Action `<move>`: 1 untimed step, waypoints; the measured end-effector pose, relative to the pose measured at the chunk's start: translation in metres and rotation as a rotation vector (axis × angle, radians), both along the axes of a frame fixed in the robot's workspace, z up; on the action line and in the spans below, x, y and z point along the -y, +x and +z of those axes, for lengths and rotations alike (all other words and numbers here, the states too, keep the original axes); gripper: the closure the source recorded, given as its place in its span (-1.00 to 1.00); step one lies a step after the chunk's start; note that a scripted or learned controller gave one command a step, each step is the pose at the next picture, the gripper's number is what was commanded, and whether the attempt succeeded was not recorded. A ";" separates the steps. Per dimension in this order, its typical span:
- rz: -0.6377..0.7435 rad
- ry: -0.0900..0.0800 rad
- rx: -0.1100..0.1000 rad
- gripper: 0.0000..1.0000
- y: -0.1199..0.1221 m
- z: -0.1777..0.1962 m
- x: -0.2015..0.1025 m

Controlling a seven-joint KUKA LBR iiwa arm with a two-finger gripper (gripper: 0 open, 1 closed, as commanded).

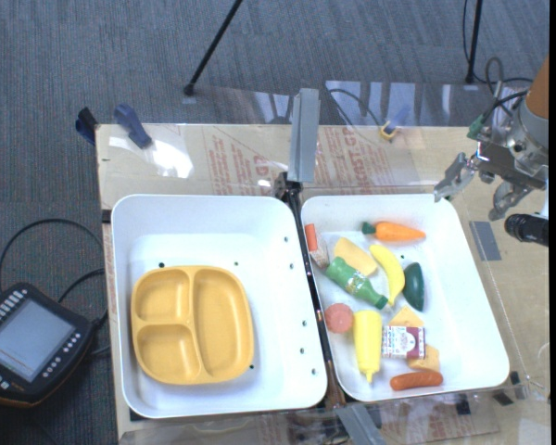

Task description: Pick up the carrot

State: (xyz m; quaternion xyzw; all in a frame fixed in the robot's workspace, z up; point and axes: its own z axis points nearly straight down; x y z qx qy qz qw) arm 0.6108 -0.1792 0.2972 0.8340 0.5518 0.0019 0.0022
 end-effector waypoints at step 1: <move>0.138 0.005 -0.018 -1.00 0.032 -0.090 -0.064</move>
